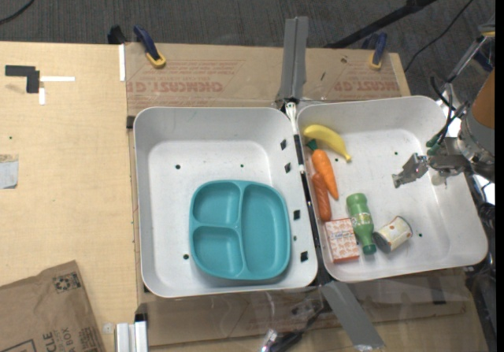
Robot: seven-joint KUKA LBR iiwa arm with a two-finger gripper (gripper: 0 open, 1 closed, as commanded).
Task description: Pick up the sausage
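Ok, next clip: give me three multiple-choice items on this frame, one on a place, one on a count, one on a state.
1. Where is the teal plate?
A. left bin
B. right bin
C. on the bench
2. How many compartments does the plate have?
A. two
B. three
C. four
3. What state is the sausage in?
A. gripped in the claw
B. lying on the plate
C. lying in the right bin, apart from the claw

Answers:
1 A: the teal plate lies on the floor of the left bin.
2 B: its ridges mark off one long and two smaller sections.
3 C: the sausage lies by the left wall of the right bin, with the claw well to its right.
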